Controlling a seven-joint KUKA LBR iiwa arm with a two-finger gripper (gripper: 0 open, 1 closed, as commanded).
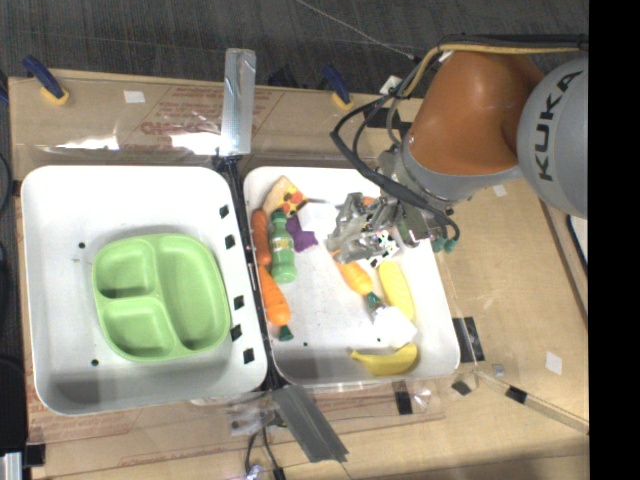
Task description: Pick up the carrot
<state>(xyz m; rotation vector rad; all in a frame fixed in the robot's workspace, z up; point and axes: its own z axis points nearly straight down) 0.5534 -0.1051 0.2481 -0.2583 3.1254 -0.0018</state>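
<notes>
One carrot lies in the right bin, stretched along its left wall, orange with a green stub at the lower end. Just above it a small green bottle lies beside a red-orange sausage-shaped piece, and a purple piece sits to their right. A pale wedge rests near the bin's top left corner.

Across the bin floor, well apart from the carrot, the gripper hangs over the upper right part of the bin. The clutter of metal and cables around it hides whether it is open or closed, so that cannot be told, and nothing can be seen held in it. A shorter orange piece lies just below the gripper, with a yellow oblong piece beside it, a white piece under that, and a banana near the bottom wall.

The arm reaches in from the right, its orange band above the wrist. The left bin holds a green divided plate.
</notes>
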